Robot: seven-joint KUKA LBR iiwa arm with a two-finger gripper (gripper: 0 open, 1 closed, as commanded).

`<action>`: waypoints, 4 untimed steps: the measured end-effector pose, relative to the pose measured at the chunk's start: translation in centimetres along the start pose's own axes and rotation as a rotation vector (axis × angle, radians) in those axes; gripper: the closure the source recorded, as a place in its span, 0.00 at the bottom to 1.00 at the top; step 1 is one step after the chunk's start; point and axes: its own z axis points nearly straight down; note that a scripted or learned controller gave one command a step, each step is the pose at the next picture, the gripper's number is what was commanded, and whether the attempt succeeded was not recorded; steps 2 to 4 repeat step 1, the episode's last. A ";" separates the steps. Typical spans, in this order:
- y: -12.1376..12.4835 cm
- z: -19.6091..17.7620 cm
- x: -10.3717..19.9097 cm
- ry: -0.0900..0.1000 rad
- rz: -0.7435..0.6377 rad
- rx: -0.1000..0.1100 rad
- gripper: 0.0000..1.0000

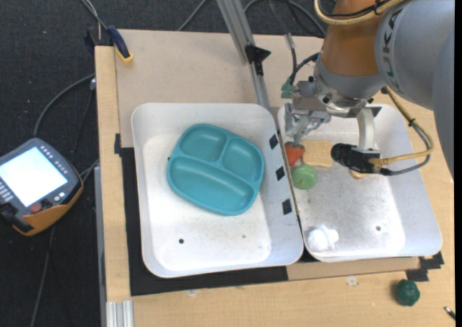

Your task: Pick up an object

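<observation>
While the tool (302,129) hovers, grip unclear, one teal tray (215,168), two white bins (216,246), one green ball (304,177).

The teal divided plate (215,168) looks like smooth, slightly glossy plastic; both white bins (209,253) seem matt plastic, speckled with dirt.
</observation>
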 end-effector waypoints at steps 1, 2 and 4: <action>2.2 1.3 4.1 -0.001 0.001 0.001 1.00; 2.2 1.3 4.1 -0.001 0.001 0.001 1.00; 2.2 1.3 4.1 -0.001 0.001 0.001 1.00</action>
